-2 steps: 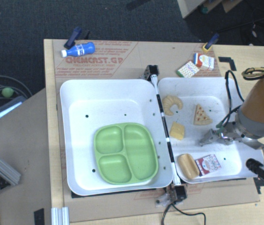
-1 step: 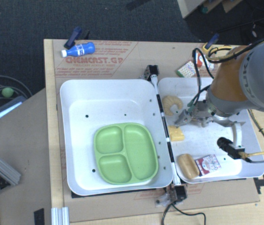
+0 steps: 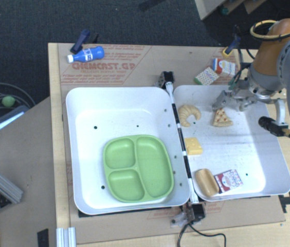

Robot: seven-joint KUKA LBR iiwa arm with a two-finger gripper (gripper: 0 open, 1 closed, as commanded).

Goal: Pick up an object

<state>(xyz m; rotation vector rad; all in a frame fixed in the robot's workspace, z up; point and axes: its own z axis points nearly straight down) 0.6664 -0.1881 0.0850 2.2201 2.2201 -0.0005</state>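
Note:
My gripper (image 3: pixel 232 105) hangs over the far part of the right bin (image 3: pixel 268 153), its fingers spread with nothing between them. Just below it and slightly left lies a tan wedge-shaped pizza slice (image 3: pixel 222 118). A croissant (image 3: pixel 188 113) rests by the bin's left wall. Further toward the front are a yellow cheese block (image 3: pixel 193 146), a brown bun (image 3: pixel 205 182) and a red-and-white packet (image 3: pixel 229 180). The grey arm with its orange band (image 3: pixel 276 40) comes in from the upper right.
The left bin (image 3: pixel 83 117) holds a green divided plate (image 3: pixel 137 167). Outside the bins on the bench lie a blue-and-white bottle (image 3: pixel 86 54) at the far left and small printed boxes (image 3: pixel 214 72) behind the right bin. A black clamp (image 3: pixel 167 78) sits between the bins.

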